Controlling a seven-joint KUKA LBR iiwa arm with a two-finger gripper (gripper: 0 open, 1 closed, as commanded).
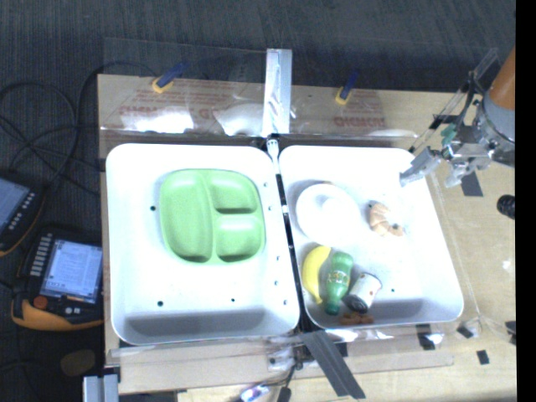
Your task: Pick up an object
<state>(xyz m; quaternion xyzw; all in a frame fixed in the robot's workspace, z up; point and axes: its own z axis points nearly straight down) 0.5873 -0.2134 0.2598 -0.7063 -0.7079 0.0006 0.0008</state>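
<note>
Landmark: the right bin (435, 249), one of two white bins side by side.
Bottle: a green bottle (337, 281) lies at the near wall of the right bin, between a yellow banana-like fruit (314, 268) and a small can (364, 290), touching both.
Dark bit: under the can, too small to tell.
Pale object: a beige, shell-like thing (382, 218) lies near the middle of the right bin, apart from the rest.
White plate: a round plate (327, 209) is hard to see against the bin floor.
Left bin: holds a green divided tray (211, 214).
Gripper: the gripper (452, 159) hangs over the far right corner of the right bin, touching nothing.
Fingers: I cannot tell how far they are open; nothing is seen between them.
Arm: cut off by the picture edge.
</note>
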